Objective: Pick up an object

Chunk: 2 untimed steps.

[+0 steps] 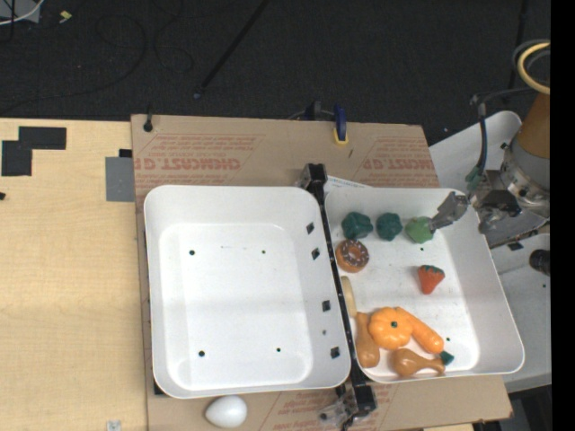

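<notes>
The right bin point(499, 305) holds several toy foods. Along its back lie two dark teal pieces point(357, 224) point(389, 225) and a light green piece point(419, 231). A chocolate donut point(351, 256) and a red strawberry point(431, 278) lie in the middle. An orange pumpkin point(392, 328), a carrot point(425, 333) and a tan pear-shaped piece point(415, 362) sit at the front. My gripper point(467, 209) hangs over the bin's back right corner, its grey tip just right of the light green piece and slightly above it. Nothing is seen held.
The left bin point(149, 259) sits beside the right one, with a black clamp strip point(328, 277) between them. A white egg point(225, 411) lies on the cardboard in front of the left bin. A pale stick point(347, 293) lies by the right bin's left wall.
</notes>
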Motion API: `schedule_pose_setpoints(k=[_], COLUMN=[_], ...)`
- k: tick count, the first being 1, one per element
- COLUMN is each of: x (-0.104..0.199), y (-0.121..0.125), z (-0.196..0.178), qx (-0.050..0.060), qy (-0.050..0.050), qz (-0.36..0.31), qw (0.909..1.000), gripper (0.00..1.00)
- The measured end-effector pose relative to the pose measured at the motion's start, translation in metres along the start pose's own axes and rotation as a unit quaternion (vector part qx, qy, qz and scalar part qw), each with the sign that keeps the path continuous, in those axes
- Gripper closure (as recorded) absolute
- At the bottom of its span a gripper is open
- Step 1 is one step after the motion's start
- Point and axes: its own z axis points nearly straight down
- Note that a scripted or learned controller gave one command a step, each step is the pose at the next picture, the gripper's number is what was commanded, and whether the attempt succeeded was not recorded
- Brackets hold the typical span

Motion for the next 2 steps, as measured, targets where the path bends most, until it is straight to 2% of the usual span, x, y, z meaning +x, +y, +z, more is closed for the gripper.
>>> schedule_pose_setpoints(k=[1,2], x=[0.071,0.097], y=[-0.039,-0.014], z=[0.071,0.154], qx=[0.005,0.0], qy=[0.003,0.0], qz=[-0.002,0.001], qw=[1.0,1.0], gripper=[0.0,0.0])
